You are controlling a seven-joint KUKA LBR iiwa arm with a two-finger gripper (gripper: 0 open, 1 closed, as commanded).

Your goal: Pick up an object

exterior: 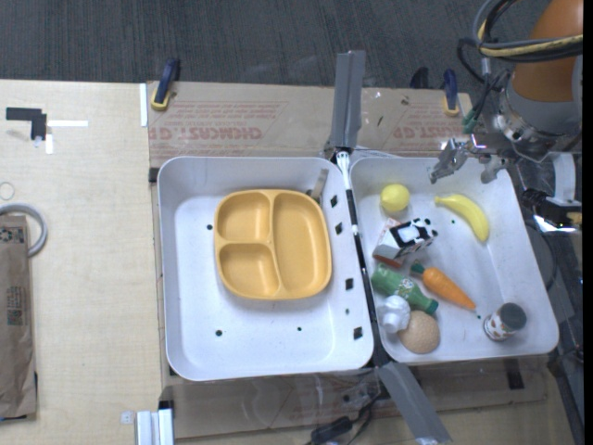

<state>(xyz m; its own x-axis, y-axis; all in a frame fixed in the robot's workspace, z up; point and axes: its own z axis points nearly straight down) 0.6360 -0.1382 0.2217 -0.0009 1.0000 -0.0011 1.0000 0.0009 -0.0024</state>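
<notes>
Banana [466, 215] lies in the right bin [533, 276], far side, just below the tool [460, 158]; whether the tool grips anything, I cannot tell; descend squarely over its middle.

Dark grey carpet floor [232, 17] at top; pale wood bench [74, 248] w/ cardboard sheet [250, 119].

left white shallow bin [185, 341]: holds yellow three-compartment plastic plate [273, 245], upright, near middle | behind bins: brown printed cardboard sheet [241, 123], blue clamp [167, 82] on its left corner, second blue clamp [450, 89] at its right | between bins: grey metal bar [347, 95] | bench left edge: brown paper bag [17, 313], grey ring [35, 225]
</notes>
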